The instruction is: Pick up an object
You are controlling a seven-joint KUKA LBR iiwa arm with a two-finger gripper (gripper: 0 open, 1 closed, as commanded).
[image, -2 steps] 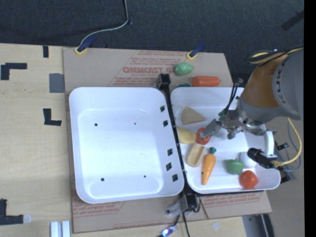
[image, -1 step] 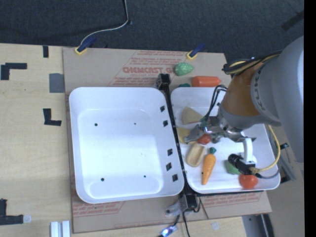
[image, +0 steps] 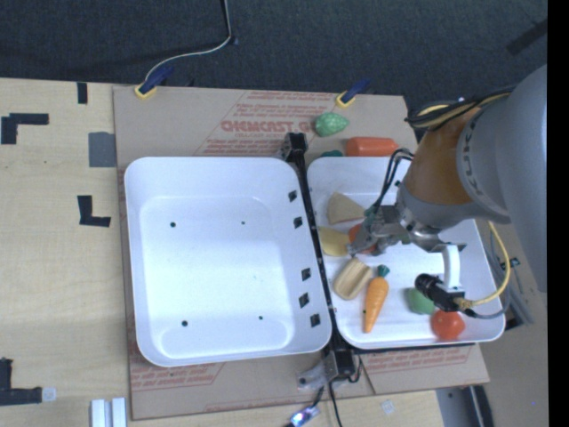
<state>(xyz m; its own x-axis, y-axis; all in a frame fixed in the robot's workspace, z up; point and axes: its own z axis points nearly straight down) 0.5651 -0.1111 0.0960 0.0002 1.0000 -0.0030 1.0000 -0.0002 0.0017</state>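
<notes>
Orange carrot (image: 375, 302) lying in the right bin (image: 484, 332), just below and toward the near edge from the gripper (image: 372, 238), long axis running leaf-end toward it. Hovering low over a small red piece (image: 356, 234); grip state impossible to tell.

One fixed camera looks down at a slant on the worktop (image: 53, 238), both bins (image: 213, 194) mid-frame.
</notes>
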